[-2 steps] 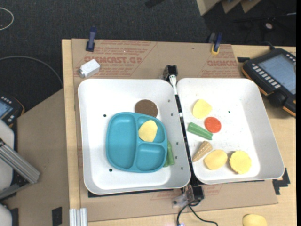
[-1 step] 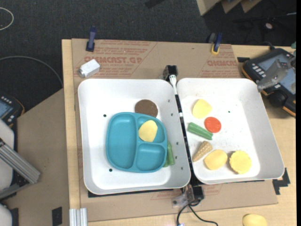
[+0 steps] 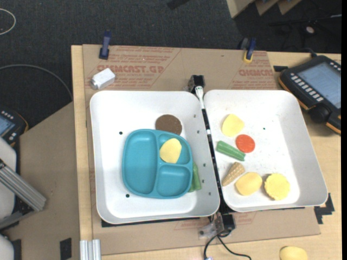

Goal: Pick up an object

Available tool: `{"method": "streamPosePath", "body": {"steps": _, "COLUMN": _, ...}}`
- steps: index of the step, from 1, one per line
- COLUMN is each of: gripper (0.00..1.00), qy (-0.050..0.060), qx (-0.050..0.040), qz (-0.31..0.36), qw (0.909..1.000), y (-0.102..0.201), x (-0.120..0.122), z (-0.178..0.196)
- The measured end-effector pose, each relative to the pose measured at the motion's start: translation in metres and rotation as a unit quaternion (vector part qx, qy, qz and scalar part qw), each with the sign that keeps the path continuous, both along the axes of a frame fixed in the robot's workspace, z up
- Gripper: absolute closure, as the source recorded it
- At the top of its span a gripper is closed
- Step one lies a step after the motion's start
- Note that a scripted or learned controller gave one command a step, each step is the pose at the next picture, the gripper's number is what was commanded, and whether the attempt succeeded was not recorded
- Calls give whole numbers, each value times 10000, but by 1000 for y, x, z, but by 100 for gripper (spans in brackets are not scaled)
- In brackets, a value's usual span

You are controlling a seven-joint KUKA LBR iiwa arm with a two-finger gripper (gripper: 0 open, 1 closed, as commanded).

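Observation:
The left bin holds a blue divided plate with a yellow piece in its upper right compartment. A brown disc lies just behind the plate, and a green piece sits wedged at the plate's right edge. In the right bin lie a yellow piece, a red disc, a green bean-like piece, a tan cone, a yellow-orange lump and a yellow round piece.
A black handheld pendant rests at the bench's right edge. A small white block lies on the cardboard behind the left bin. Clamps hold the cardboard at the back. A yellow object sits at the bottom right.

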State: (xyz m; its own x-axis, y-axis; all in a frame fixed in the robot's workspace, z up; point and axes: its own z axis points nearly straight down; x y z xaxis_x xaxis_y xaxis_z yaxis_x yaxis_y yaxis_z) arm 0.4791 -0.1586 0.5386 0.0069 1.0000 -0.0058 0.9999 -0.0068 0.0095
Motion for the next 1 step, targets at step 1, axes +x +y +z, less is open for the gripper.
{"method": "streamPosePath", "body": {"steps": 1, "gripper": 0, "qy": 97, "qx": 44, "qz": 66, "qw": 9999, "y": 65, "x": 0, "z": -93}}
